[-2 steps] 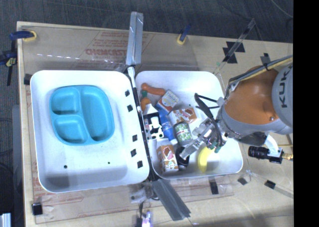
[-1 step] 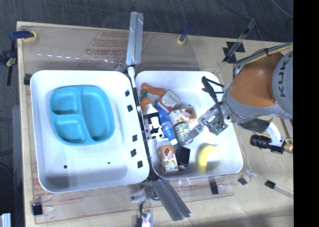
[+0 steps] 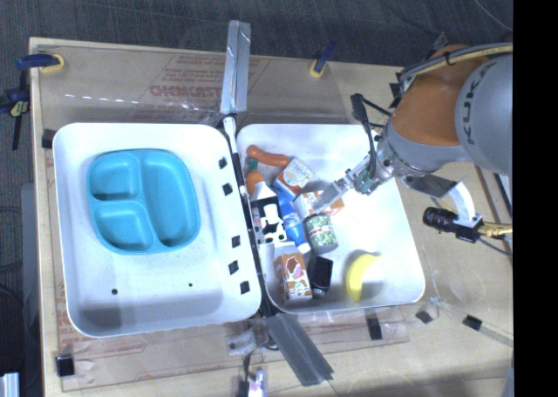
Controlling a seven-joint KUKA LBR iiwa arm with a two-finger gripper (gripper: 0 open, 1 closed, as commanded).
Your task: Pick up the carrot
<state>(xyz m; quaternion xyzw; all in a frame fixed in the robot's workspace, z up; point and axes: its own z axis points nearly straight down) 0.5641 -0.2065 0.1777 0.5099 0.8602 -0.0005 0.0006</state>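
Observation:
The carrot [image 3: 267, 159], an orange stick with a darker end, lies at the back left of the right bin [image 3: 397, 238], close to the divider. My gripper [image 3: 324, 199] reaches in from the right and hangs low over the pile in the middle of that bin, right of and in front of the carrot, about a hand's width away. It sits just above a green-labelled can [image 3: 321, 232] and beside a blue carton [image 3: 290, 212]. Nothing orange shows at its tip.
Around the carrot lie a small orange piece [image 3: 254, 182], a snack packet [image 3: 298, 174], a black-and-white box [image 3: 267, 216], a red carton [image 3: 295, 275], a black item [image 3: 320, 271] and a yellow fruit [image 3: 358, 274]. The left bin [image 3: 78, 290] holds a blue divided plate [image 3: 144, 199].

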